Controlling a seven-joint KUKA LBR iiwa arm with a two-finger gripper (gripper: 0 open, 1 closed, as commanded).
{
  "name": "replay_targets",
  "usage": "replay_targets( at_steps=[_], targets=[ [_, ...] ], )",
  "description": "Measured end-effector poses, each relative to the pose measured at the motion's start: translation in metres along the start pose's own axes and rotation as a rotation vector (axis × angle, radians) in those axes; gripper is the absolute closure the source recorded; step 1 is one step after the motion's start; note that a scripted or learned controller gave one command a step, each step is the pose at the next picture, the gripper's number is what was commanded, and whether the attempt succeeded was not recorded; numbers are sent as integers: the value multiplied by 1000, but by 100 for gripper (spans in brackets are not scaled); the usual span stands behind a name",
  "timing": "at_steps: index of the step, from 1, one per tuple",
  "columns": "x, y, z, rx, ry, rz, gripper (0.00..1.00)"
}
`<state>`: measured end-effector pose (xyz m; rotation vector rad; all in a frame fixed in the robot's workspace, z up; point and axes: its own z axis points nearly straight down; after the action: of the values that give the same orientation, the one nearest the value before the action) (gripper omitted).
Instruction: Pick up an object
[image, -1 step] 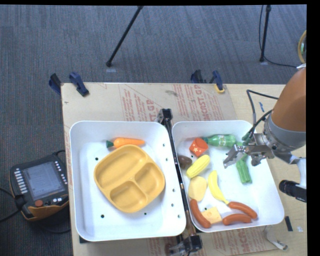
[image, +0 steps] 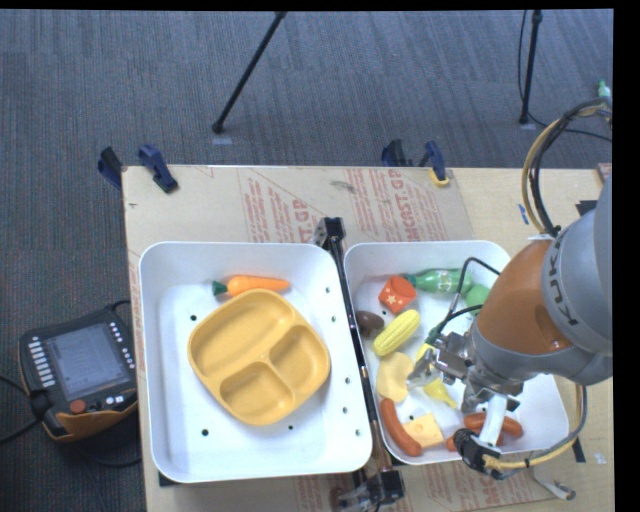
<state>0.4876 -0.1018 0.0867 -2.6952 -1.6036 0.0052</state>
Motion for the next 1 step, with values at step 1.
replay_targets(
  at_steps=[1],
  targets=[
    [-1,-1,-9,4,0,5,100]
  ],
)
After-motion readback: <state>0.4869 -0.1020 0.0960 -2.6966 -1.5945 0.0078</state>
